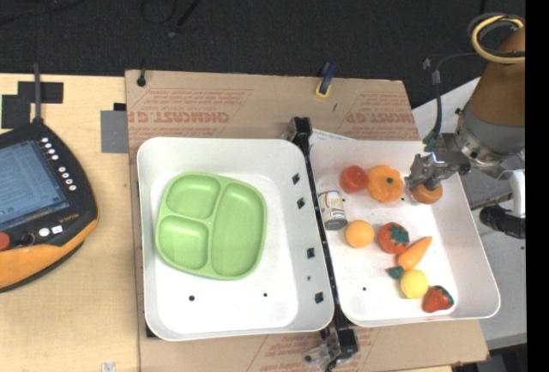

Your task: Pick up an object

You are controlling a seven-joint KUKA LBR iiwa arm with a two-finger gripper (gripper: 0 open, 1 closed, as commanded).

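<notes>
Camera view: the two-finger gripper point(426, 179) is positioned low at the right white bin's point(480, 276) upper right, over a small orange-brown round object point(426, 191), presumably the chosen target. Whether it is gripped cannot be told. Plastic fruits are clustered nearby; a green divided plate point(211, 225) sits in the left white bin point(163, 310).
</notes>
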